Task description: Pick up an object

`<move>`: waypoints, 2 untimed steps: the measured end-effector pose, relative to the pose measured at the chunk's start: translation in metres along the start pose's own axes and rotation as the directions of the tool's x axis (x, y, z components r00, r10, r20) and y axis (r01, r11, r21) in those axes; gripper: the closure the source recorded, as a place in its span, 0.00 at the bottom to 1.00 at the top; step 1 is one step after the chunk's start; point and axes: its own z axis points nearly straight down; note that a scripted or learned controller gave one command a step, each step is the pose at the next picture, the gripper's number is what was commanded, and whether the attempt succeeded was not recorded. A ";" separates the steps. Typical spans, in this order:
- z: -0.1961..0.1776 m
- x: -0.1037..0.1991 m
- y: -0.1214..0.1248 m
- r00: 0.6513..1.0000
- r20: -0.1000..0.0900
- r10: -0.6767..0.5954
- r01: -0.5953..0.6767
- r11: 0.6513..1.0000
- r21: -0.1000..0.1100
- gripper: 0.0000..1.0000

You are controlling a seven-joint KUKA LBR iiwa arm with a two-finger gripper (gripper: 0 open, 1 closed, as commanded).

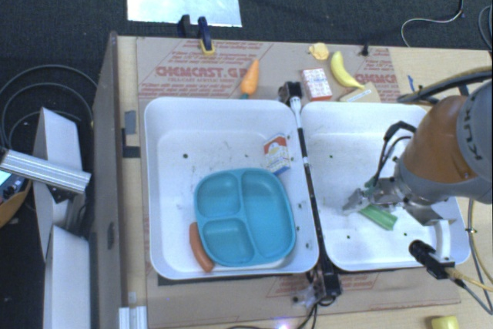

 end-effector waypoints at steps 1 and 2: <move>-0.004 -0.057 0.055 1.000 0.006 0.004 -0.004 1.000 -0.008 0.00; -0.066 -0.077 0.174 1.000 0.008 -0.004 0.005 1.000 -0.020 0.00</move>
